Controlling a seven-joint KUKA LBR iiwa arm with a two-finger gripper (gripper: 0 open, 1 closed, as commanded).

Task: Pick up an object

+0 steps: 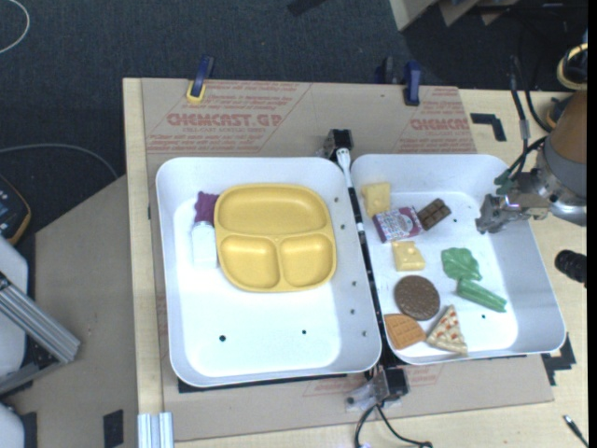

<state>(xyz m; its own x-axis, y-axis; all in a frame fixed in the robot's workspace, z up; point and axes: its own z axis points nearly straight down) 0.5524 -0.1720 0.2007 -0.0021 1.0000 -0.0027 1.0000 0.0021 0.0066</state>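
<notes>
Bins, two, shallow and white, side by side on table (280, 110) covered with printed brown board.

Left bin (270, 353): yellow three-compartment plate (274, 235) in upper half; purple item (205, 206) and white item (201, 245) just beside plate's left edge, partly hidden by it.

Right bin (532, 278): pale yellow cube (377, 197) at upper left; pink-and-white packet (395, 223) below it; dark brown chocolate piece (433, 214) just right of packet; small pale yellow block (408, 255); round brown cookie (416, 297); orange cracker (404, 330) and pizza slice (448, 331) at near edge, side by side; two green pieces (471, 276) toward right.

Hand (492, 215): over right bin's upper right area, apart from all food items, nearest the chocolate piece and green pieces. Nothing seen between its fingers; open or closed cannot be told.
</notes>
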